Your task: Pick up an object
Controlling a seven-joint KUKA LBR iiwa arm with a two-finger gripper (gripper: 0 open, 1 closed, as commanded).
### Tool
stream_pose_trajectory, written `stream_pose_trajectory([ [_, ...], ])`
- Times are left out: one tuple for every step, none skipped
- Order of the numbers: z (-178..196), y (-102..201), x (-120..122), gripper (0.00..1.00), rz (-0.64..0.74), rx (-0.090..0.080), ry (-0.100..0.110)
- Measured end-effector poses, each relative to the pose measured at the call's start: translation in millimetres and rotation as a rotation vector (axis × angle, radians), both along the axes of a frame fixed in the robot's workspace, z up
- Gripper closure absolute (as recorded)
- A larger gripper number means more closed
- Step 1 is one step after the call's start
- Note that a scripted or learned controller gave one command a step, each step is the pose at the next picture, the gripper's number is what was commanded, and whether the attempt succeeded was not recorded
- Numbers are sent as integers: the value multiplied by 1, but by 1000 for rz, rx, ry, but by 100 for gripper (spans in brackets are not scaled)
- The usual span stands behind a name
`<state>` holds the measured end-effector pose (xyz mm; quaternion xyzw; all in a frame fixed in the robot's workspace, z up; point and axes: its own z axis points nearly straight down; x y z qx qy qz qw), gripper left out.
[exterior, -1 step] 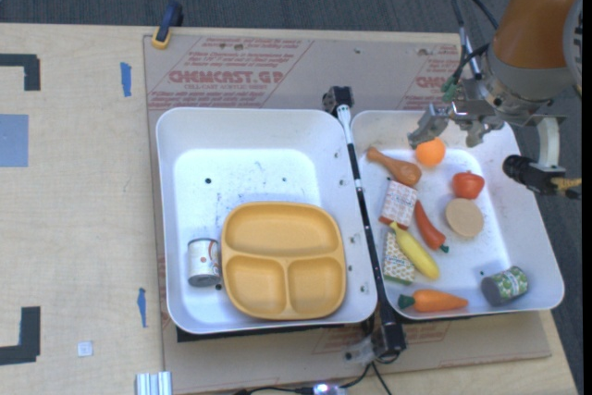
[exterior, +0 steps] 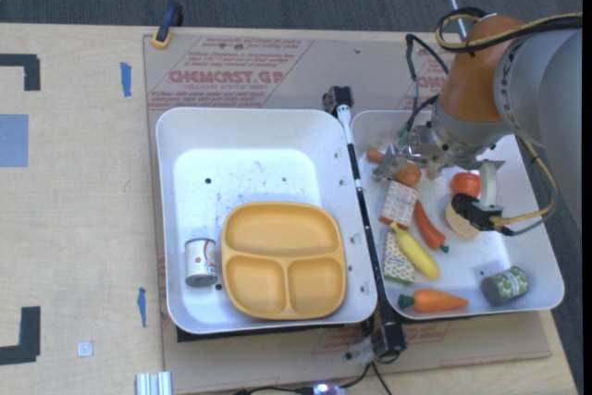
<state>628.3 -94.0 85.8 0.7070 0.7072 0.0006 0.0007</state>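
My gripper point(exterior: 404, 157) is low over the far left part of the right bin point(exterior: 546, 277), under the arm's orange band. Right beneath it lies a white and orange carton point(exterior: 400, 203), whose top end reaches the gripper. A small orange piece point(exterior: 374, 154) rests just left of the gripper. Nearer the front are a red chili pepper point(exterior: 428, 226), a banana point(exterior: 418, 253), a pale cracker wedge point(exterior: 396, 261) and a carrot point(exterior: 437, 300). A red tomato point(exterior: 465, 183), a tan round piece point(exterior: 459, 224) and a green can point(exterior: 505, 285) lie on the right side.
The left bin point(exterior: 240, 143) holds a yellow compartment plate point(exterior: 283, 267) at its front and a small can point(exterior: 200, 261) lying at its front left. The wall between the two bins runs close to the left of the gripper.
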Motion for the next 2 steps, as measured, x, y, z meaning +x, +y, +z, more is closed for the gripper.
stream_pose_trajectory([
  [11, 0, 1, 100, -1, 0, -2],
  [-1, 0, -1, 100, -1, 1, 4],
])
